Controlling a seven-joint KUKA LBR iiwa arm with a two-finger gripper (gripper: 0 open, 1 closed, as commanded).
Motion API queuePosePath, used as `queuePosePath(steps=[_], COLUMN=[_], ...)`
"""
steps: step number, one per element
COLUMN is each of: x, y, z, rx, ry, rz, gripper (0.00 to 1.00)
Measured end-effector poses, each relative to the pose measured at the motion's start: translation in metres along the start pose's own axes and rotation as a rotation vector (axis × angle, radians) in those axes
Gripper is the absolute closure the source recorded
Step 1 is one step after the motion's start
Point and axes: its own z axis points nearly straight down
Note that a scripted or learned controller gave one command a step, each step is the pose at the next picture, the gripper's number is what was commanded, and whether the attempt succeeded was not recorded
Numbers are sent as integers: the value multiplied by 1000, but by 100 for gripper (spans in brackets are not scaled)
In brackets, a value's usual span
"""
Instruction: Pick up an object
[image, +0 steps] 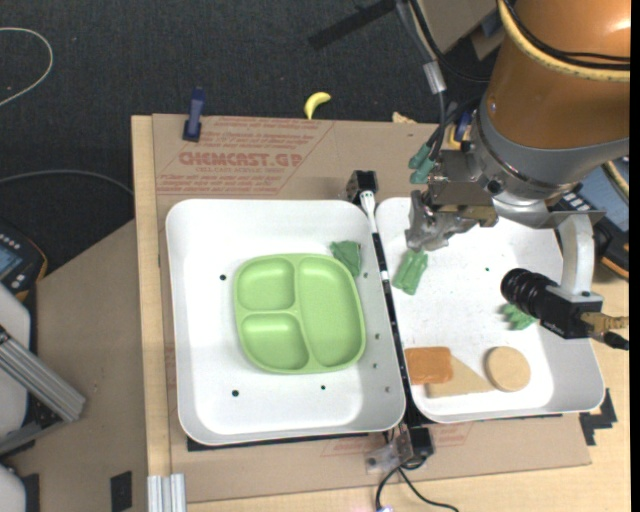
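The gripper (424, 240) stood over the upper left part of the right bin (470, 300), close to the wall shared with the left bin (200, 300). Whether it was clenched or released could not be determined from the view.

The green block (410, 272) was directly below the gripper tip, touching or nearly touching it. It was a short, pale green, oblong piece, tilted, with its lower end toward the shared wall. Whether it was gripped or resting on the bin floor could not be told.

Other contents of the right bin:
- an orange-brown block (430, 364) near the front left corner;
- a round tan disc (508, 368) to its right, apart from it;
- a small dark green scrap (517, 318) near the right wall, partly hidden.

The left bin held a light green divided plate (298, 312) with three compartments, roughly centred. A small dark green piece (347, 254) lay at the plate's upper right edge.

Both bins rested on a cardboard sheet (250, 160).
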Motion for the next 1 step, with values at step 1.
queuePosePath(steps=[1], x=[-2], y=[0], z=[-7], rx=[3], ry=[-2], rz=[5], gripper=[100])
